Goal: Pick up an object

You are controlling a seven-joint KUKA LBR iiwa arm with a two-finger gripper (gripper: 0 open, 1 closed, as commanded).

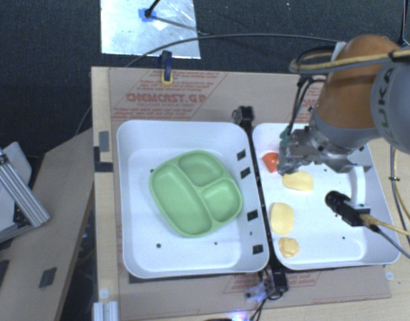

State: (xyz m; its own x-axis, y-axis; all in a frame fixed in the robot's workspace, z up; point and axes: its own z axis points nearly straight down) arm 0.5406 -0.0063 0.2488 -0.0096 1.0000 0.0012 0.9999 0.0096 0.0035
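Note:
The right bin (375,236) holds several small items. A red-orange piece (269,160) lies near its left wall. A pale yellow wedge (298,181) sits just right of it and nearer the front. Further forward are a yellow oval piece (281,217) and a smaller yellow lump (289,247). My gripper (290,156) hangs low over the back left of this bin, right beside the red-orange piece and just behind the pale yellow wedge. Nothing shows held in it.
A green divided plate (195,192) lies in the left bin (144,246). The dark divider (256,179) runs between the bins. A black fitting with a yellow cable (344,207) hangs over the right bin's middle. The arm's bulk (365,92) covers the right bin's back.

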